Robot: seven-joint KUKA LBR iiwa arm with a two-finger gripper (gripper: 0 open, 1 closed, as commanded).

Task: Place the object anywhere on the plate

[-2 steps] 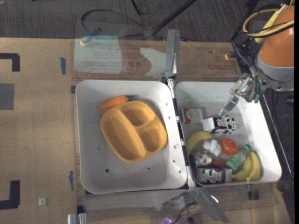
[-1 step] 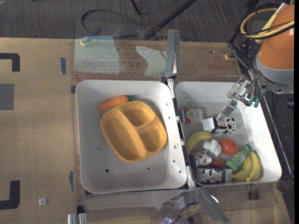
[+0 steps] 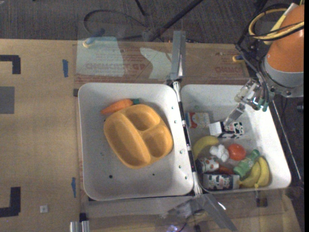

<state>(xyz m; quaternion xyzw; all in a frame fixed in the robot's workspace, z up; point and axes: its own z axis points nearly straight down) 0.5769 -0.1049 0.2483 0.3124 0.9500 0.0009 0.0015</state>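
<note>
**Arm reaching in from right**

Grey arm w/ orange band sits up and right of gripper (image 3: 233, 116). Wrist slants down-left. Thin finger (image 3: 236, 114) points down-left; open or closed, can't tell at this res.

The plate (image 3: 138, 135) looks like smooth orange plastic with a slight sheen. Both bins (image 3: 91, 144) are matt white plastic. The table (image 3: 38, 129) has a dull cardboard-brown surface, and the arm (image 3: 289, 42) shows a glossy orange shell.
</note>
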